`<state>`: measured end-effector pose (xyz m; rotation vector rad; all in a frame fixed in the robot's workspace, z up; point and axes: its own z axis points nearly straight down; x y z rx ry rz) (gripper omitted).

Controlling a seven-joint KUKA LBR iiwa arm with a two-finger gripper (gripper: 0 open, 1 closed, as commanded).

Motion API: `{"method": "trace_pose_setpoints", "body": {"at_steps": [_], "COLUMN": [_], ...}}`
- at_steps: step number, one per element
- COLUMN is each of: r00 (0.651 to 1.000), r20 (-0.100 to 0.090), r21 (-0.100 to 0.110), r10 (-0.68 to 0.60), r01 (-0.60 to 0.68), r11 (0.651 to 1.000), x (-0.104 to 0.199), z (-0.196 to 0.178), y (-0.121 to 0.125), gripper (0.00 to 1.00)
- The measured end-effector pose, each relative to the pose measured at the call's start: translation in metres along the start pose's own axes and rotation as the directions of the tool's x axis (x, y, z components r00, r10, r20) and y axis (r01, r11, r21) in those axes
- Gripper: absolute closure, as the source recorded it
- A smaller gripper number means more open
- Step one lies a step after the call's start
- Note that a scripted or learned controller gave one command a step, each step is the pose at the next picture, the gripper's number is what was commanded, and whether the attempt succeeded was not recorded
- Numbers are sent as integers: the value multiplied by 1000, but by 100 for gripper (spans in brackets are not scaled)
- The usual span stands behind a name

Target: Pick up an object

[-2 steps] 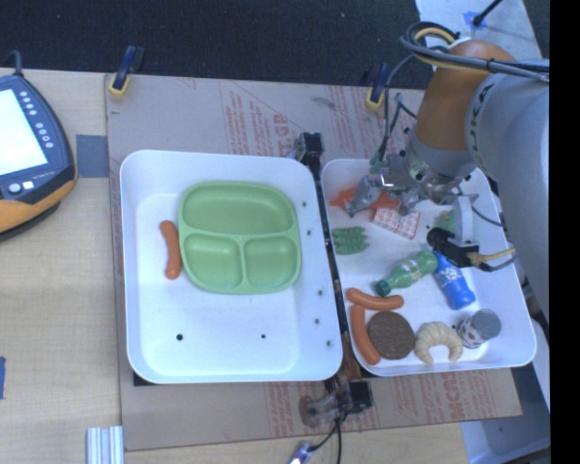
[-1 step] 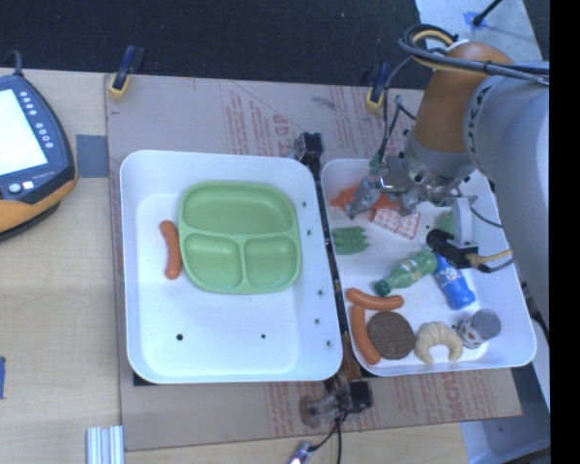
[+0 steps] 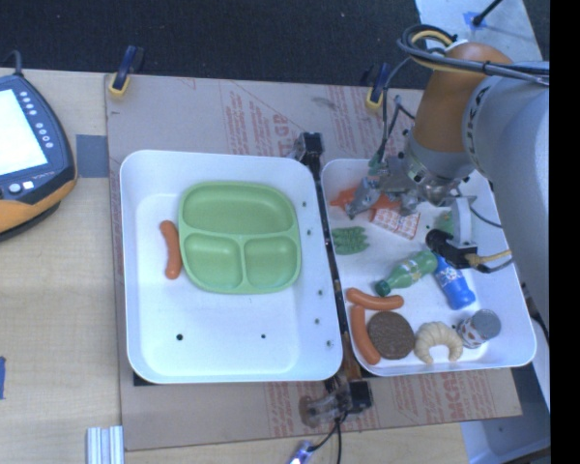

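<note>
The right bin [image 3: 507, 356] holds a green bottle [image 3: 406, 273], a blue bottle [image 3: 452, 283], a green leafy piece [image 3: 349, 239], a red and white packet [image 3: 397, 222], two sausages [image 3: 374, 300], a brown patty [image 3: 391, 334], a croissant [image 3: 439, 341] and a small can [image 3: 479, 327]. My gripper [image 3: 389, 193] hangs low over the bin's far left part, just above the packet and an orange piece [image 3: 342, 198]. The wrist hides its fingertips.
The left bin [image 3: 145, 336] carries a green divided plate [image 3: 240, 236] and one sausage [image 3: 171, 249] beside the plate. A tablet-like controller [image 3: 19, 158] lies at the bench's left. Clamps [image 3: 124, 71] sit at the cardboard's far edge.
</note>
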<state>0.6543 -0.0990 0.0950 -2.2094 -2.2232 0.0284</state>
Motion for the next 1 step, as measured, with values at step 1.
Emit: {"method": "trace_pose_setpoints", "body": {"at_steps": [1], "r00": [1000], "r20": [6], "r21": [11], "r10": [-1], "r01": [1], "r11": [1000], "x": [-5], "z": [-10], "y": [-2], "gripper": [100]}}
